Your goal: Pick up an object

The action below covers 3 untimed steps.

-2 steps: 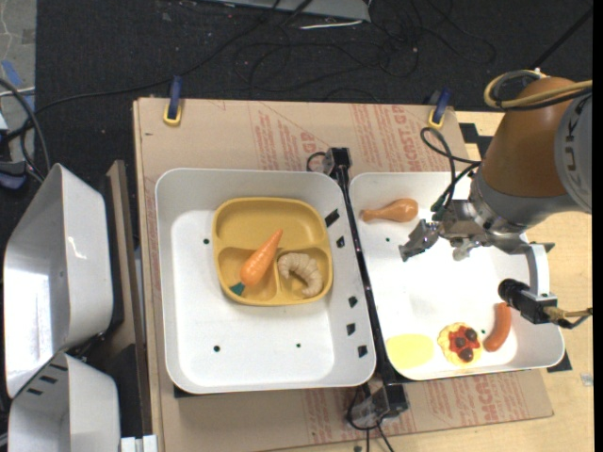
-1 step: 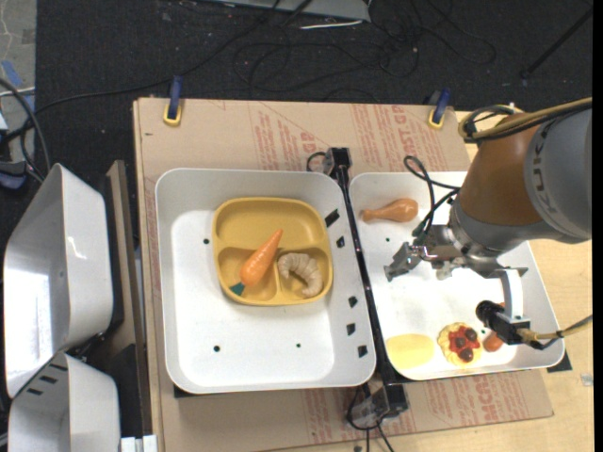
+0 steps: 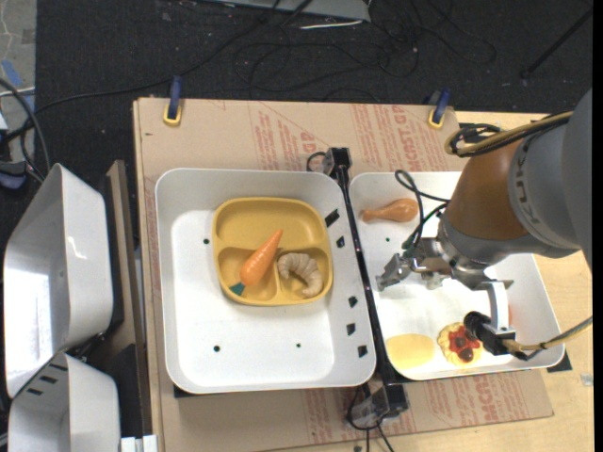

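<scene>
My gripper point(image 3: 396, 269) hangs over the left part of the right bin point(image 3: 537, 281), and the grey and orange arm reaches in from the right. It is open, with bare bin floor between its fingers. A tan drumstick point(image 3: 392, 212) lies just beyond it near the bin's far wall. A flat yellow disc point(image 3: 411, 349) and a red and yellow piece point(image 3: 460, 342) lie near the front wall, below the gripper. In the left bin point(image 3: 188, 347) a yellow divided plate point(image 3: 231, 217) holds an orange carrot point(image 3: 261, 257) and a pale shrimp point(image 3: 301, 271).
A black divider point(image 3: 358, 271) runs between the two bins. Both bins rest on a cardboard sheet point(image 3: 283, 130) held by yellow clamps at the back. Dark cables point(image 3: 419, 205) trail over the right bin near the drumstick. White containers point(image 3: 47, 271) stand at the far left.
</scene>
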Motion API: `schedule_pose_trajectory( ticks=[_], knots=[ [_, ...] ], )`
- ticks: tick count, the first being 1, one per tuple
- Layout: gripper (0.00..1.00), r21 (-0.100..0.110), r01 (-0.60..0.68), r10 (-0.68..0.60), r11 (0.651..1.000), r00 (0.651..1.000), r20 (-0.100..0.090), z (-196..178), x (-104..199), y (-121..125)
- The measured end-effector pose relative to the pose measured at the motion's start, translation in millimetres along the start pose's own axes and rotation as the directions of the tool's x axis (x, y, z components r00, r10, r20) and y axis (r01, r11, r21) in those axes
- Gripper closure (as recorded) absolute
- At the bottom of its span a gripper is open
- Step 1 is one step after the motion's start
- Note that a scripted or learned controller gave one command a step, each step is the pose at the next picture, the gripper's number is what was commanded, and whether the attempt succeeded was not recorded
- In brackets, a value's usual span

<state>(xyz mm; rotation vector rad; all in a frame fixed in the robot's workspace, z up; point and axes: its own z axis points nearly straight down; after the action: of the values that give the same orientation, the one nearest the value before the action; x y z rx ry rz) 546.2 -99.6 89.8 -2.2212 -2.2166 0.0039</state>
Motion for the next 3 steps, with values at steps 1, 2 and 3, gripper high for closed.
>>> schedule_pose_trajectory(
  ticks=[1, 2, 3],
  knots=[
    [1.0, -0.003, -0.002, 0.002, 1.0, 1.0, 0.0, -12.0, 0.2, 0.8],
    [1.0, -0.009, 0.006, -0.006, 1.0, 1.0, 0.001, -58.1, 6.3, 7.4],
    [1.0, -0.01, 0.006, -0.006, 1.0, 1.0, 0.002, -121.4, 8.8, 8.2]
  ],
)
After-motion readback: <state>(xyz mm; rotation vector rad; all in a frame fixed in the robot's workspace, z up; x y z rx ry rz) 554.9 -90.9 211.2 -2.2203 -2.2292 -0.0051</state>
